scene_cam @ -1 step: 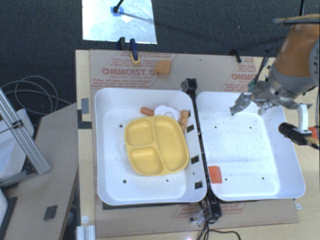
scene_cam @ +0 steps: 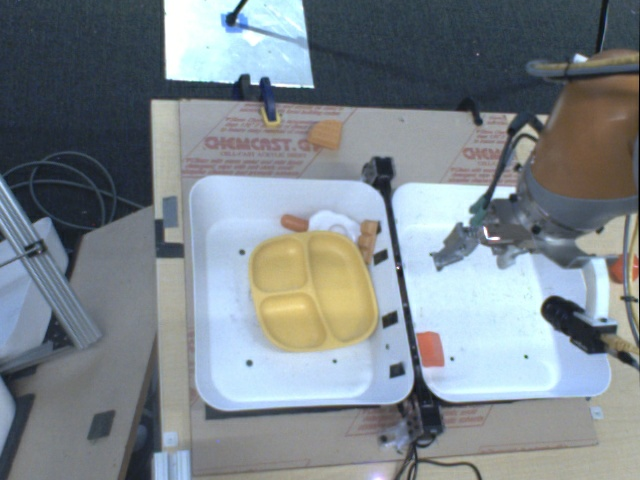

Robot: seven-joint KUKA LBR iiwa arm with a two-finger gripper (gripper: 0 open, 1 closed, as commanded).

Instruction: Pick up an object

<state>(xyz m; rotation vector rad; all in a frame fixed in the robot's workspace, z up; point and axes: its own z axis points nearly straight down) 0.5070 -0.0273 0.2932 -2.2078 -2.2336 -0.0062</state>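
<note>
Camera view. The grey arm with the orange band (scene_cam: 590,128) reached in from the right and hung over the right-hand shallow white bin (scene_cam: 520,368). Its gripper (scene_cam: 452,253) pointed left and down, over the bare floor of that bin's left half. The fingers (scene_cam: 444,258) showed as a small dark grey cluster; whether they stood wide or narrow could not be told from this view, and nothing was visible between them.

Step judged: approach, before any grasp. No object lifted.

Nearest candidate: a small orange-red block (scene_cam: 429,348), lying on the floor of the right bin at its near-left corner, just beside the central divider. It lay nearer to the camera than the fingers and slightly left of them, apart from them, not touching.

The left-hand white bin (scene_cam: 215,368) held a yellow three-compartment plastic tray (scene_cam: 312,290), a small orange sausage-shaped piece (scene_cam: 295,223) at the tray's far edge, a white rounded piece (scene_cam: 333,224) beside it, and a tan block (scene_cam: 369,238) near the divider.

Next move, as judged: shift the gripper toward the near side over the orange-red block, descend, close. Risk: the block sits close to the bin wall, leaving little room for one finger.
</note>
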